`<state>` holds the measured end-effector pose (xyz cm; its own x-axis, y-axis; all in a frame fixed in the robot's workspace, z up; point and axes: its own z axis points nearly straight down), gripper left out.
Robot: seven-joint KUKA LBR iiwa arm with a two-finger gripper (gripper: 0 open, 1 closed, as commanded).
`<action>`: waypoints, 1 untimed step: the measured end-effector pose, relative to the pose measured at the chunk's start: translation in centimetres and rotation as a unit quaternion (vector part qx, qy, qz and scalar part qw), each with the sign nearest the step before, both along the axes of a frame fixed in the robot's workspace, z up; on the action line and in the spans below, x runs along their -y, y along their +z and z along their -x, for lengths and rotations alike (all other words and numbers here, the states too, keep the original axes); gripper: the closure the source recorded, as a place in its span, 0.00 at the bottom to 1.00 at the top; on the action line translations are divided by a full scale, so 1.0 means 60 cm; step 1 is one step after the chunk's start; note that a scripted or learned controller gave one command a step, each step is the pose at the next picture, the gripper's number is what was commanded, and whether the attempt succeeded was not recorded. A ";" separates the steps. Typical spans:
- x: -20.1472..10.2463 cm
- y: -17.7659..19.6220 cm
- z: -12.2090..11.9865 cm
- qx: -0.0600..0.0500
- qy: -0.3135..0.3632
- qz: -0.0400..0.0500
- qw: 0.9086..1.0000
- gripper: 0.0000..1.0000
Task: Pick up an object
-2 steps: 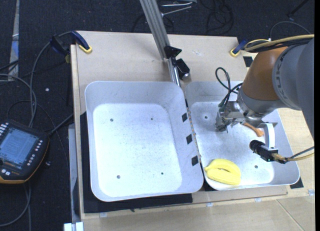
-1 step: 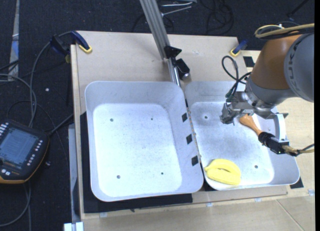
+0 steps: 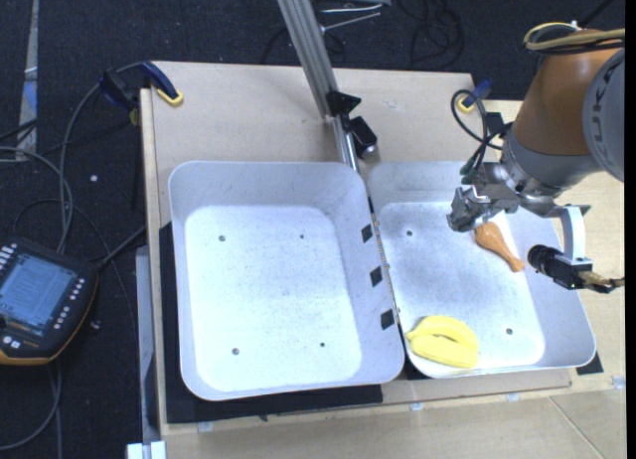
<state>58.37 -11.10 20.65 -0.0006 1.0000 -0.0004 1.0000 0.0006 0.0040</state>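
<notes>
An orange, drumstick-shaped object lies slanted in the upper right part of the right bin. A yellow folded object rests at that bin's front edge, near its left corner. My gripper hangs over the right bin's back half, just left of and above the orange object's thick end. The two look very close or touching, and the grey wrist hides the spot where they meet.
The left bin sits beside the right one, joined by a ridge with black clips. A slanted metal pole runs down to the bins' back junction. A black fitting on the arm sticks out over the right rim.
</notes>
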 end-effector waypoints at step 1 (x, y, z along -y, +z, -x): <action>0.000 0.087 -0.001 0.000 0.000 0.000 1.000 1.00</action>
